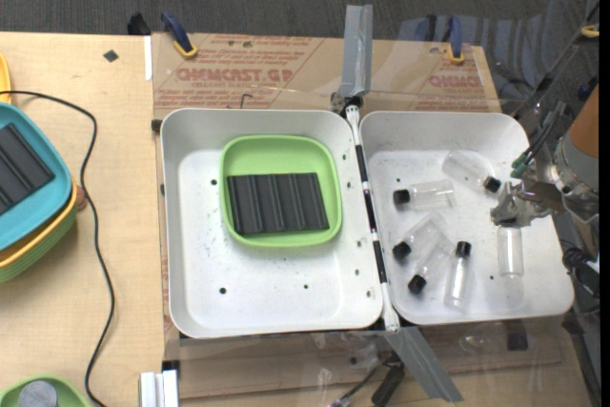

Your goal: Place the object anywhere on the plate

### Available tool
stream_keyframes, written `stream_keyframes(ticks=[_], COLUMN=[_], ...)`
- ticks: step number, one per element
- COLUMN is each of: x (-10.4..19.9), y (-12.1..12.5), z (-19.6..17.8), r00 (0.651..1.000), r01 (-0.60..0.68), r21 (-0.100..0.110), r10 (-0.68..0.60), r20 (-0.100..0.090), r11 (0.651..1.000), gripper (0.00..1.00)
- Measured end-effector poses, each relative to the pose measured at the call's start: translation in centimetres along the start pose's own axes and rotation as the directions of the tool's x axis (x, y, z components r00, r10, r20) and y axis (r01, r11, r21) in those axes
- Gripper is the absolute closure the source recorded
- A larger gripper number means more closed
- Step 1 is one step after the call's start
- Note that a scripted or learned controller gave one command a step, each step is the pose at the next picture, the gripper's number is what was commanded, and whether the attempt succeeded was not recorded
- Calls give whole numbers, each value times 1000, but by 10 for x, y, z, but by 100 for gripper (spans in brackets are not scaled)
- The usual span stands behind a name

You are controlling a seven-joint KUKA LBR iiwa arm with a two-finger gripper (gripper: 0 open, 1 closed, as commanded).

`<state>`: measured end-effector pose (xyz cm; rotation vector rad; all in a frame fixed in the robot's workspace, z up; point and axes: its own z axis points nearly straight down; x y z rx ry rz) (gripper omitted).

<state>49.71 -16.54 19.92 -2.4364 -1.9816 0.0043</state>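
The pincer [508, 213] is hovering over the right bin [534, 300] beside clear vials [511, 253], its opening impossible to tell.

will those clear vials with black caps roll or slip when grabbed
Probably both. The clear plastic vials with black caps are round and lie on their sides in the right white bin, so a nudge likely rolls them. They look smooth and light, so apt to slip.

We see our arm reaching in from three o'clock, wrist lowered toward the scene's right side. Our gripper [508, 208] points toward nine o'clock, its tip too blurred to read.
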Motion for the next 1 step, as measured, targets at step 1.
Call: stream_keyframes(ticks=[1], x=[0], y=[0], z=[0], r00=[1000], r01=[0], r21=[0], r10=[0], r20=[0], r11=[1000], gripper=[0])
